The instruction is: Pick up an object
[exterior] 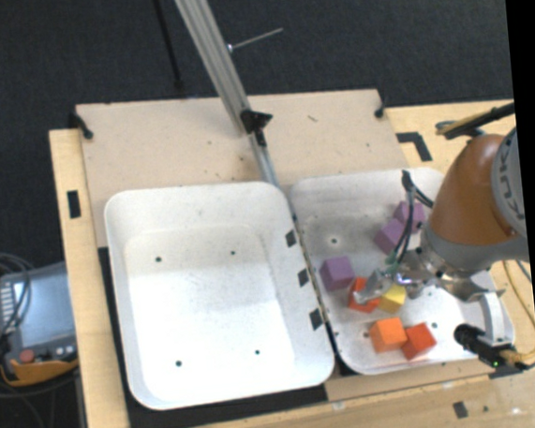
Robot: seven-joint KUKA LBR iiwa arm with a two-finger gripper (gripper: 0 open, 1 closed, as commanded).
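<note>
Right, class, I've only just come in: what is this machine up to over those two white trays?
A grey and orange robot arm reaches in from the right over the right-hand bin. Its gripper is down among small blocks, close to a yellow block and a red piece. Purple blocks lie nearby, and two orange blocks sit nearer the front edge. Whether it has gripped anything cannot be told. The left-hand bin sits alongside.
</note>
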